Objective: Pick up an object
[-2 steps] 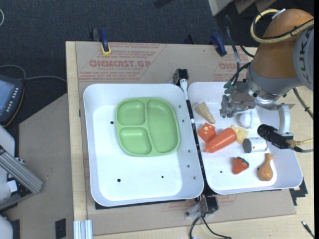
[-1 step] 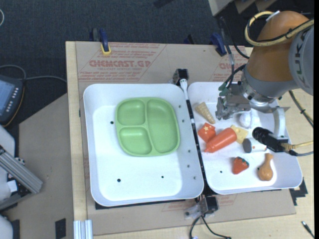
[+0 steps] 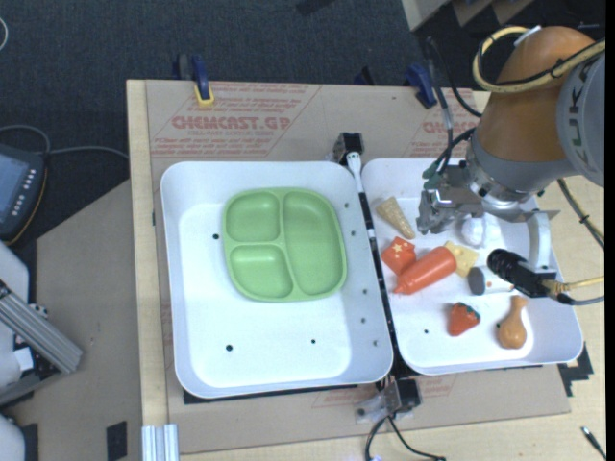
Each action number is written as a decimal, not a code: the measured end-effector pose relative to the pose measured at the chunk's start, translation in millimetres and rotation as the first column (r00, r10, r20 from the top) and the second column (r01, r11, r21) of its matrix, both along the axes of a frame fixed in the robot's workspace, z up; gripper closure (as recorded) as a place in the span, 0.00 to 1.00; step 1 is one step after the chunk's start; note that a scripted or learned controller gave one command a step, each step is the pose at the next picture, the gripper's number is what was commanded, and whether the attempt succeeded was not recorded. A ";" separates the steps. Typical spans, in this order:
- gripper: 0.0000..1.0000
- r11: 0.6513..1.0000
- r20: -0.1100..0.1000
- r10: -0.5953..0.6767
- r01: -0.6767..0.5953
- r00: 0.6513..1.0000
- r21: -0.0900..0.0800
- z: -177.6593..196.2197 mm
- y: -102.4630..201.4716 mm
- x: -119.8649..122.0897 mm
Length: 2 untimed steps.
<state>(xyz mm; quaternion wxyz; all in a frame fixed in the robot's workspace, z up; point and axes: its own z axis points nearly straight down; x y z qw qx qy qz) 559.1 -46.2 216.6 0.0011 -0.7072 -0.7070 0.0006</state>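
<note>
The left bin [image 3: 192, 286] holds a green divided plate [image 3: 285, 244]. The right bin [image 3: 548, 349] holds a carrot [image 3: 425, 270], strawberry [image 3: 462, 319], cone [image 3: 396, 216] and pear [image 3: 513, 327]. The gripper [image 3: 452, 214] hangs over its far edge.

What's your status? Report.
Hand low over right bin, nothing visibly held. Carrot nearest, free. Cone and strawberry close by.
</note>
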 end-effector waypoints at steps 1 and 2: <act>1.00 1.000 0.004 0.000 0.000 1.000 -0.001 13.2 -10.6 -7.9; 1.00 1.000 -0.001 0.000 0.000 1.000 0.000 2.7 -4.4 -14.0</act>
